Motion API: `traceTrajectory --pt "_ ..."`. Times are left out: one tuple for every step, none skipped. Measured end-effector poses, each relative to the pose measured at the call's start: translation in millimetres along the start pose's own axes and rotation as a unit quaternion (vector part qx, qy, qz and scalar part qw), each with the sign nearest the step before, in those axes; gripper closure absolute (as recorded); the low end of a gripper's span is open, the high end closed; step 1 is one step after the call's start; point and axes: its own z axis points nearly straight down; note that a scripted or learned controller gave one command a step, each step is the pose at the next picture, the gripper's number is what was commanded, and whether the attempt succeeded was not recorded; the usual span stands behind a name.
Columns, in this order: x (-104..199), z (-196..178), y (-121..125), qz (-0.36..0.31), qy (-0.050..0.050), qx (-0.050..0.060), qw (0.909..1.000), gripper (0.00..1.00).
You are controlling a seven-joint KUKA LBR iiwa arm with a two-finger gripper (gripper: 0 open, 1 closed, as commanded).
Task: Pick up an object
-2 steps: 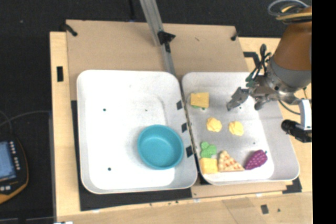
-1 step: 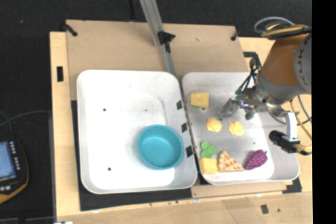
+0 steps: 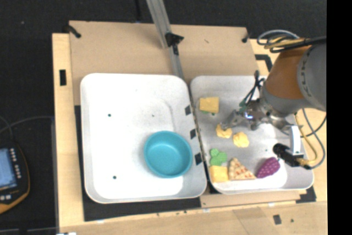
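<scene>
In the camera view we judge the approach step in hand: the gripper [image 3: 237,116] hangs with fingers spread just above the small yellow piece [image 3: 223,131] in the right bin [image 3: 220,85], so the next move calls for lowering and closing.

1 camera hangs above the bench [image 3: 137,52] and looks down at a slant, far enough off to take in both white bins whole. The left bin [image 3: 110,96] fills the middle left of the frame, the right bin [image 3: 225,91] the middle right. Dark floor runs across the top of the frame and down the left edge. The arm [image 3: 291,77] comes in from the right edge. A metal pole [image 3: 157,5] slants from the top centre down towards the bins.
</scene>
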Motion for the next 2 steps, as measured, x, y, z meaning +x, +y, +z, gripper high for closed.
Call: traceTrajectory --pt "-1.2 -12.4 1.8 0.003 0.0 -0.003 1.0 1.0" --pt "2.3 -57.6 6.8 -0.003 0.0 0.001 1.0 1.0"
